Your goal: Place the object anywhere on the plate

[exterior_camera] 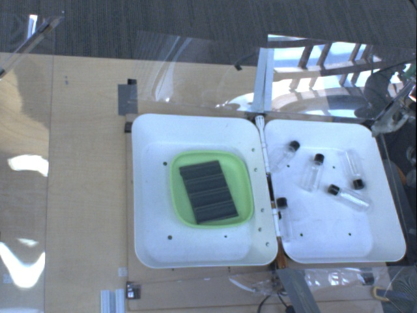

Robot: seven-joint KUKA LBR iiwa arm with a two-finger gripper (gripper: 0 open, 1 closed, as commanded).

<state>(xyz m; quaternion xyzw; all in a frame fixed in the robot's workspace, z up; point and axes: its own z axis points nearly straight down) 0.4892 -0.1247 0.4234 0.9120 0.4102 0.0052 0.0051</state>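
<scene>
A lime-green square plate [242,175] rests in the middle of the left white bin [150,240]. A dark grey ribbed rectangular block [208,192] lies flat on the plate, slightly turned and within the plate's rim. Several small clear vials with black caps lie scattered in the right white bin [384,240]. One vial [312,173] lies near that bin's centre, another vial [348,198] to its right, and a third vial [285,154] near the upper left corner.
A raised divider [267,175] separates the two bins. A vial's black cap [281,203] sits close to the divider on the right bin's side. Grey hardware and cables [389,103] sit beyond the right bin's far right corner. Wooden bench [65,175] extends to the left.
</scene>
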